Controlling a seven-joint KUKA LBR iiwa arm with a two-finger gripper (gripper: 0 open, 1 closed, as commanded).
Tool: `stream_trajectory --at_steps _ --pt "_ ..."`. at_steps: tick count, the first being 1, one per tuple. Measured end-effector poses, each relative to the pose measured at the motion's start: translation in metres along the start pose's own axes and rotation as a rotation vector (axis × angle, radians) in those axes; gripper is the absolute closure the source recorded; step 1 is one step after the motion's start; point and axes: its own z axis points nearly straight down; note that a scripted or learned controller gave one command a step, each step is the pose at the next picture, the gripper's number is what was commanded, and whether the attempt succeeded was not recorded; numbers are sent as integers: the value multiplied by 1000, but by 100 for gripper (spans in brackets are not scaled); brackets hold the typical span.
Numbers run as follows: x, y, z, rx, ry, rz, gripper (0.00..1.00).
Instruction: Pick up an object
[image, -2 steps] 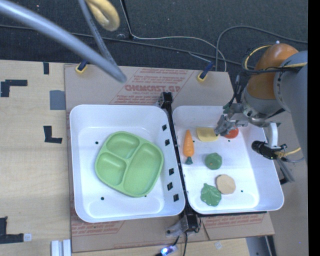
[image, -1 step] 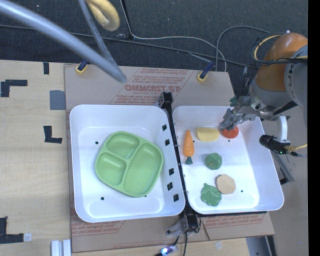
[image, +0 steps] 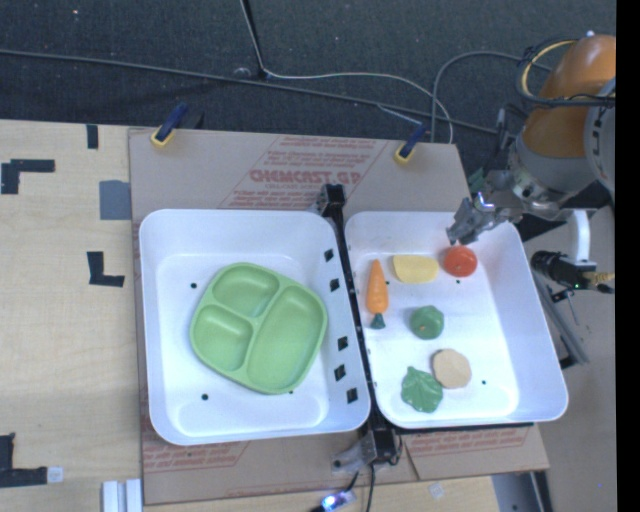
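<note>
I centre the gripper (image: 466, 232) over the red tomato (image: 460, 262) — finger state unreadable — then descend vertically.

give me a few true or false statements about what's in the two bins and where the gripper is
1. The green plate lies in the left bin. True.
2. The carrot lies on the green plate. False: it lies in the right bin, near the divider.
3. The gripper is above the right bin's far edge, close to the red tomato. True.
4. The right bin holds two things. False: it holds six, among them the yellow piece, green pepper, tan piece and leafy green.
5. The gripper holds the carrot. False: the carrot lies in the bin, apart from it.
</note>
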Motion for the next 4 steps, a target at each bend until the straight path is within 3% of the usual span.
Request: stream_trajectory --at_steps 1,4 --pt "-3 2 -43 0 -1 1 100" --pt "152 5 -4 8 1 -3 100"
